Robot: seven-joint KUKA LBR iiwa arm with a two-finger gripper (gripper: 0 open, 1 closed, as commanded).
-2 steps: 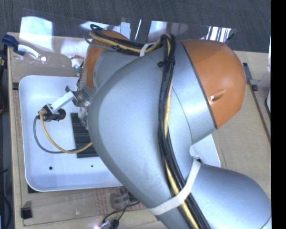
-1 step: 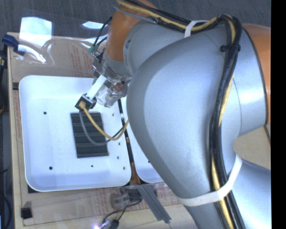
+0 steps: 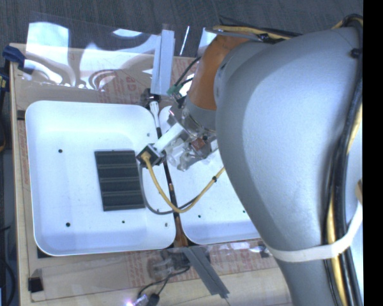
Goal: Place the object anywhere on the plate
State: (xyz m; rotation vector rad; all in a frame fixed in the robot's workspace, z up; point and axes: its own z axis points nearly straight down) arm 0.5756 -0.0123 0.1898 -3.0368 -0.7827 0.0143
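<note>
dark ribbed rectangular plate (image 3: pixel 119 180) lies flat in left shallow white bin (image 3: pixel 57 203). gripper (image 3: pixel 186 150) at seam between bins, just right of plate. right white bin (image 3: pixel 210 225) mostly under grey arm (image 3: pixel 287 145). finger opening: cannot tell.

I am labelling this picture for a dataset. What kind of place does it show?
Probably a robotics lab test bench. A large grey arm with loose cables reaches over two shallow white bins set on a board, and a dark ribbed plate lies in the left bin.
</note>
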